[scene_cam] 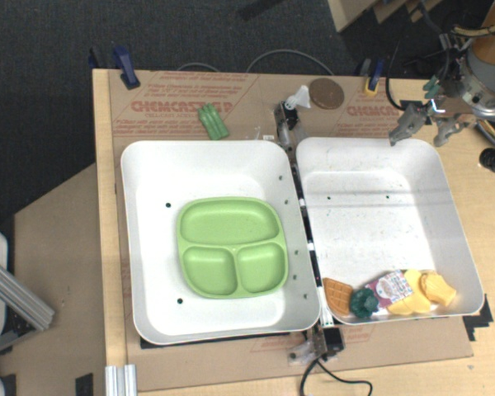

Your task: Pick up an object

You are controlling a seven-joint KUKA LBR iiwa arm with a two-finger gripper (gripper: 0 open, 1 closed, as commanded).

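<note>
Pincer above the right bin's far corner, toy food heaped in its near corner.

The grey metal two-finger pincer (423,128) hangs spread, seemingly gripping nothing, though the view is small. In the shallow white right bin (371,213), well apart from it, lie a brown waffle piece (337,294), dark green lump (364,304), pink-white packet (393,287) and yellow pieces (429,291). The shallow white left bin (148,221) holds a light green three-compartment plastic tray (231,247).
</note>
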